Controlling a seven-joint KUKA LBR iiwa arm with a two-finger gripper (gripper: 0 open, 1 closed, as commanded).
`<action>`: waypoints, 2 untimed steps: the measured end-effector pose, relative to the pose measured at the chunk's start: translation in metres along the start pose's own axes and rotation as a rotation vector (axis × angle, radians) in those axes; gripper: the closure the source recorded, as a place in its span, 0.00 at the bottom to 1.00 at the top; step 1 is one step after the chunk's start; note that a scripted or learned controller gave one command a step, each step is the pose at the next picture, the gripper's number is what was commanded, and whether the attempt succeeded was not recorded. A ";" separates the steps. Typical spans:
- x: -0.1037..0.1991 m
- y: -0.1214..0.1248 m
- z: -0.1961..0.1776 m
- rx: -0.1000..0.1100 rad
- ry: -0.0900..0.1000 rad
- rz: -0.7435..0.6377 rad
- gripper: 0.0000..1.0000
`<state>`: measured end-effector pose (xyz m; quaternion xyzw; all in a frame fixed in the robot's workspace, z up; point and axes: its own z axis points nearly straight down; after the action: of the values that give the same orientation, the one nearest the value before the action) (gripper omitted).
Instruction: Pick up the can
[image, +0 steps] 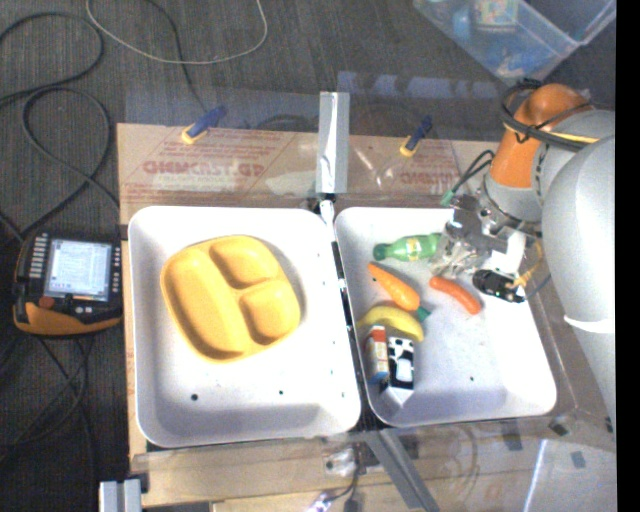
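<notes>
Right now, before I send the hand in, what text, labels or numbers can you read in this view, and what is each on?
"CHEMCAST": red print, seen mirrored, on the clear sheet behind the left bin; partly legible.
Red print on the sheet behind the right bin: too blurred to read.
Pendant screen: too small to read.
Can label: dark and white print, unreadable.
Green bottle label: unreadable.

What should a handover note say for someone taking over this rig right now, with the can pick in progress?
Gripper: low over the right bin, near its far edge, beside the green bottle and an orange carrot. Nothing visibly held.
Can: lying at the right bin's near-left side, just below the banana, apart from the gripper.
Left bin: holds the yellow divided tray.
Done: no pick yet.
Left: move to the can, grasp, lift.
</notes>
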<state>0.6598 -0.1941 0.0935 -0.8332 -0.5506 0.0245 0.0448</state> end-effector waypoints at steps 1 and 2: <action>0.006 -0.004 -0.110 -0.099 0.014 0.570 1.00; 0.021 -0.018 -0.110 -0.095 0.025 0.797 1.00</action>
<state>0.6614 -0.1725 0.2052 -0.9829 -0.1840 0.0043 0.0001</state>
